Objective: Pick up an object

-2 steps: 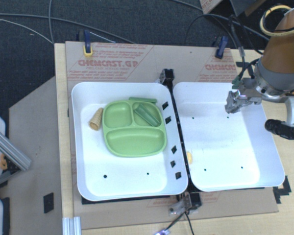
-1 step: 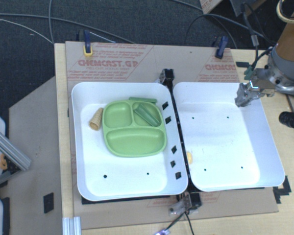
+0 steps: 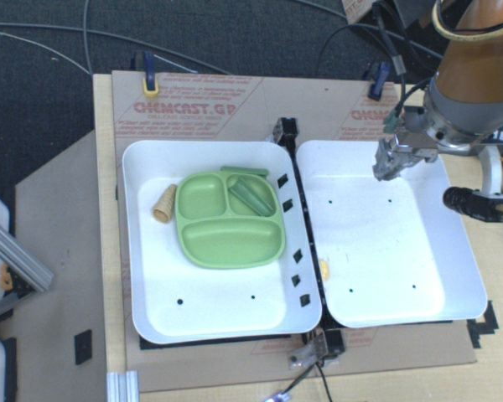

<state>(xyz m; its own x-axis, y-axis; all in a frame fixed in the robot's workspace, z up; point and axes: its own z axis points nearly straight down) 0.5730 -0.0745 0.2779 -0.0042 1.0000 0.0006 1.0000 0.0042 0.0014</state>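
The gripper (image 3: pixel 389 164) hangs over the far edge of the right bin (image 3: pixel 419 266); whether it is spread or pressed together cannot be told, and nothing shows in it. In the left bin (image 3: pixel 151 300), a green divided plate (image 3: pixel 230 224) lies near the middle, a tan cone (image 3: pixel 163 203) touching its left side. The board (image 3: pixel 193 99) behind the bins reads "CHEMCAST GP" in red.

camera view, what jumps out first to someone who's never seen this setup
The green divided plate in the left bin stands out against the white, with a green piece lying in its upper right compartment and a small tan cone just off its left edge. Over the right bin, the gripper hangs near the far rim.
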